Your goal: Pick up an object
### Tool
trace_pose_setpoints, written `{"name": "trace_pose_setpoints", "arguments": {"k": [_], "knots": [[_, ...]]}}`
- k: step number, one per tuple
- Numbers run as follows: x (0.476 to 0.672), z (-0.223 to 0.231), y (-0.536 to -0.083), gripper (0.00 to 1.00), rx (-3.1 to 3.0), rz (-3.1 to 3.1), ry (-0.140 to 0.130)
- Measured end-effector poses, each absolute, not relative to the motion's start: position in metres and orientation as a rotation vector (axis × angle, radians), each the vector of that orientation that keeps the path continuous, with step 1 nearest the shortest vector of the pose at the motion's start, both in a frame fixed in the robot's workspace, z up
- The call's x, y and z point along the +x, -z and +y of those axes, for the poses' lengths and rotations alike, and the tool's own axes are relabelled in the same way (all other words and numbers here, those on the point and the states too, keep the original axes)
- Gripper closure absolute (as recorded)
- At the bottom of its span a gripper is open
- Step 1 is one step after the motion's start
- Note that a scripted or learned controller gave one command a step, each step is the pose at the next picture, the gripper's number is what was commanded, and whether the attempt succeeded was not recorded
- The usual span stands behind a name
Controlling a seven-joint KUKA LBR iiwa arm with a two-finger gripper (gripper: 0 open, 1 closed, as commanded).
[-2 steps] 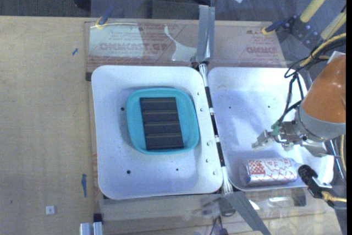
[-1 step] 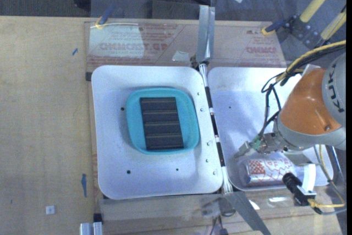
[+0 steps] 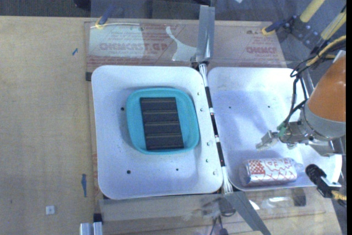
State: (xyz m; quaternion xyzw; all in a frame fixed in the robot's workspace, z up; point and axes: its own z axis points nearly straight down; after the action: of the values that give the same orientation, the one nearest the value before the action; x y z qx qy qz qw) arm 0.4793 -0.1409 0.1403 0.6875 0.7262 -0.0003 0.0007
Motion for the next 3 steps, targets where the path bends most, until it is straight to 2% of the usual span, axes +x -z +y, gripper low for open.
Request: {"name": "trace_pose_setpoints", "arguments": {"k": [1,2,3], "knots": [[0.481,-0.105,-0.088,0.0,2.01,2.408,-0.003],[0.48,-0.115,-0.139,0.0,1.901,2.499,0.0],[0.484,-0.097,-0.089,0.0,1.634,2.669,-0.009]]}}
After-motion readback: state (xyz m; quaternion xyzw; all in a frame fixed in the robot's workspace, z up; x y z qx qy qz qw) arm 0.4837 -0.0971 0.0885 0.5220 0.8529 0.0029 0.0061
